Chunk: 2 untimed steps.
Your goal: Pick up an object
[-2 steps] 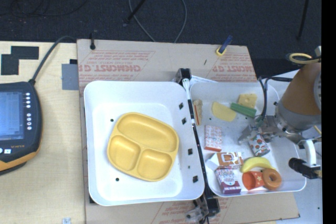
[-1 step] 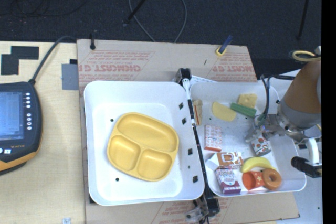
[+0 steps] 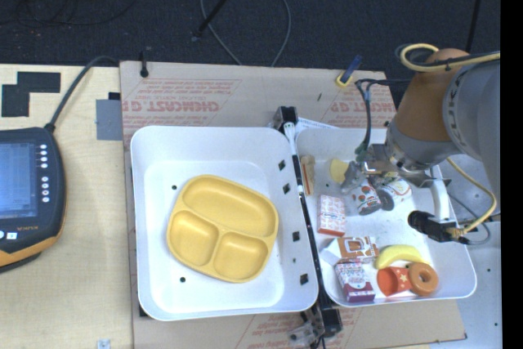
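gripper (image 3: 369, 176) low in right bin (image 3: 466, 274), over small can (image 3: 368, 198); can just below it. finger state: cannot tell.

1 fixed overhead camera, slanted over bins (image 3: 147, 176)

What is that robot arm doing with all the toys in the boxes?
The grey and orange robot arm is reaching into the right bin, with its gripper low among small toy items and packets at the back. Nothing can be seen between its fingers. A banana, a donut and small boxes lie nearer the front. The left bin holds a yellow divided plate.
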{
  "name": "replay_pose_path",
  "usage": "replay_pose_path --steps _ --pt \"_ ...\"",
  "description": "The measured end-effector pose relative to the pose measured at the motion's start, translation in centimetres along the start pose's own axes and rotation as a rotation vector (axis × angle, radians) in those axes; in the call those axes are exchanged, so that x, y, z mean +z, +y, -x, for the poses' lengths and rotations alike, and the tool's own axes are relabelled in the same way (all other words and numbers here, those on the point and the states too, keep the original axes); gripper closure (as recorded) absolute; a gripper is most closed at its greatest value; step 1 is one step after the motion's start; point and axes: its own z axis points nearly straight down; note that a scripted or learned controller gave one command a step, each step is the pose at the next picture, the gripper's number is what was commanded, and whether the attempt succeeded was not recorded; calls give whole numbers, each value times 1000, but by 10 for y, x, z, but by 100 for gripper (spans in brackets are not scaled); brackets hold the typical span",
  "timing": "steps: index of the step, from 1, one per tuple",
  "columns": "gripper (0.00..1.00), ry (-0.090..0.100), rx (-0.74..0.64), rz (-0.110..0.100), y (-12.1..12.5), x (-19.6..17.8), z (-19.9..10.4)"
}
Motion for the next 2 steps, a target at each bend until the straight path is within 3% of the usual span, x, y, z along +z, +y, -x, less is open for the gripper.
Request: replay_pose_path --steps 1,2 --pt "100 1 0 0 -20 -63 -98" --pt "100 -2 5 -3 -23 -94 -148"
